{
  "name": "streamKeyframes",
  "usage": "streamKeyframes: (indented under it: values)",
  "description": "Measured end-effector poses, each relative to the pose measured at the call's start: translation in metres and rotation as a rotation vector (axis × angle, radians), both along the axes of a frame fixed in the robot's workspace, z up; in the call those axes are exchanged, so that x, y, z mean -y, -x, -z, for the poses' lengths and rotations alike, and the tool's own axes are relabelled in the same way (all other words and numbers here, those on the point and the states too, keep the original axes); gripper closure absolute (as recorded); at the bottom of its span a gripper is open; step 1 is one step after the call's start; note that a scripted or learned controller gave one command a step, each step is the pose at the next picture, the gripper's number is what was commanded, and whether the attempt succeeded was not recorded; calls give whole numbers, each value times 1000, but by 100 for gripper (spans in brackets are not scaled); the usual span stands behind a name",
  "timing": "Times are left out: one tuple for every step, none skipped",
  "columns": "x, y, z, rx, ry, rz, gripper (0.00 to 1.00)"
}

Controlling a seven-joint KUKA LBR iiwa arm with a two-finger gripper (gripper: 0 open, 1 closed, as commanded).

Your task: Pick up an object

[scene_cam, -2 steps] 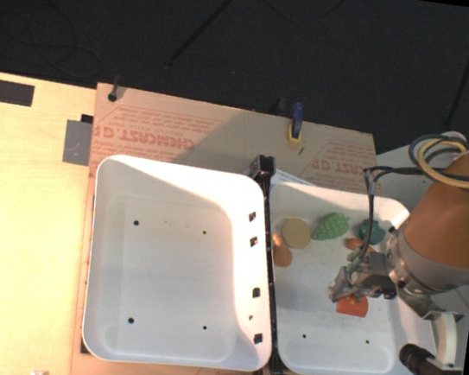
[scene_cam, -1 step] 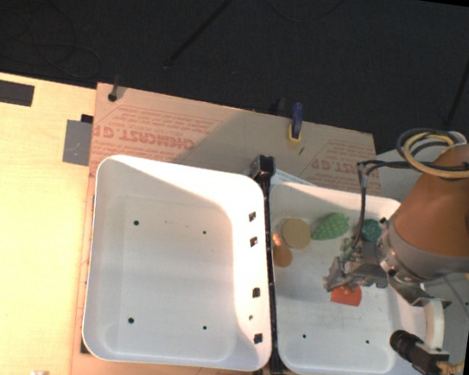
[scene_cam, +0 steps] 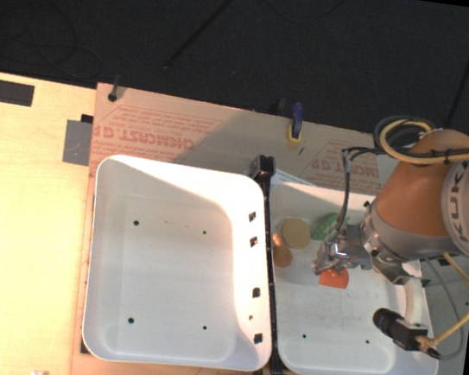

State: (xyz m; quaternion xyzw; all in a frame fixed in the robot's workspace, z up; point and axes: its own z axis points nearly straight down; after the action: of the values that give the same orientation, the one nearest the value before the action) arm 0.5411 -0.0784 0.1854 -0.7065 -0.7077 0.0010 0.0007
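In the right bin (scene_cam: 340, 355), my gripper (scene_cam: 331, 258) hangs low over the floor near the bin's middle. A small red-orange object (scene_cam: 334, 278) lies directly under its tip, touching or nearly touching it. Left of the gripper sits a round tan object (scene_cam: 296, 232), with a smaller brown object (scene_cam: 281, 256) just below that. A green object (scene_cam: 325, 226) shows behind the gripper, partly hidden by it.
The left bin (scene_cam: 108, 329) is a shallow white tray that shares a black-clipped divider (scene_cam: 263, 256) with the right one. Both bins rest on brown cardboard (scene_cam: 181, 135). A pale wooden bench top (scene_cam: 9, 236) spreads to the left.
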Motion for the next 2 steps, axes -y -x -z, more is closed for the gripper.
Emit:
streamKeyframes:
  values:
    - [1,2,-11,-4,-1,2,100]
    - [-13,-44,-32,3,0,0,100]
